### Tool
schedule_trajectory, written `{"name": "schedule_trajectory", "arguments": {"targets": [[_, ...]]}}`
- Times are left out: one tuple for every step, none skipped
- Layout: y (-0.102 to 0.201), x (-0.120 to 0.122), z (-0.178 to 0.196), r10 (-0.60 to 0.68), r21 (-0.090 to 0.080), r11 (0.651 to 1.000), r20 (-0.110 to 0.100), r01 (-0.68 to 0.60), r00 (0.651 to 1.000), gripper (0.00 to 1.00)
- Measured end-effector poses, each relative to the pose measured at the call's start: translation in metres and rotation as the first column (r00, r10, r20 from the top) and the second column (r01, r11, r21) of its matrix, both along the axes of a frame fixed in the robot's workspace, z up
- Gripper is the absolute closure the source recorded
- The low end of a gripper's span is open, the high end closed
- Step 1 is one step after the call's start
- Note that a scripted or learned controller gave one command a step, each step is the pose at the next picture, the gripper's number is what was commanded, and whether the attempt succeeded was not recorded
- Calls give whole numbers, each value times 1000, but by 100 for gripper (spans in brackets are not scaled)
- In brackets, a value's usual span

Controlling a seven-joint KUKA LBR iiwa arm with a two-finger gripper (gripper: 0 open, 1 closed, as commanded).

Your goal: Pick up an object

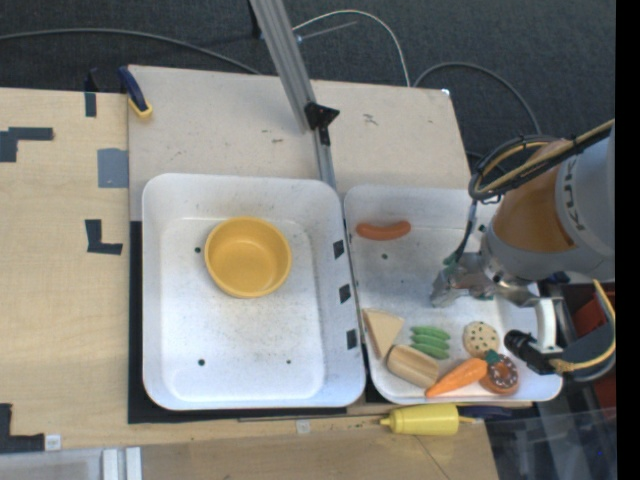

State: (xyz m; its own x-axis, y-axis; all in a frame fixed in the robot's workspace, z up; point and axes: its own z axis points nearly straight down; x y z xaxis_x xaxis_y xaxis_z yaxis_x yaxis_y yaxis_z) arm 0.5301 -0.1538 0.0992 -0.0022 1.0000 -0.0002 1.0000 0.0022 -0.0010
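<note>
I'm looking down on a pale wood bench (60, 298) w/ dark tape marks; dark carpet (520, 28) beyond it, cables (350, 23) trailing across. A grey pole (285, 48) slants in from the top, ending between the bins. Left bin (170, 368) holds a yellow bowl (248, 256), upright. Right bin (400, 268): sausage (383, 230) near the far edge, alone; along the near edge a cheese wedge (381, 326), bread roll (412, 365), green beans (431, 341), cookie (480, 339), carrot (456, 377), donut (500, 375), all bunched close. Yellow bottle (424, 421) lies on the bench just outside the near rim. Arm (545, 218) in from the right; gripper (452, 286) over bare bin floor, above the beans. Can't tell its state, nothing visibly held.
</note>
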Motion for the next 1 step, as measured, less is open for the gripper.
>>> {"name": "schedule_trajectory", "arguments": {"targets": [[7,6,46,0,0,1000,3,0,1000,100]]}}
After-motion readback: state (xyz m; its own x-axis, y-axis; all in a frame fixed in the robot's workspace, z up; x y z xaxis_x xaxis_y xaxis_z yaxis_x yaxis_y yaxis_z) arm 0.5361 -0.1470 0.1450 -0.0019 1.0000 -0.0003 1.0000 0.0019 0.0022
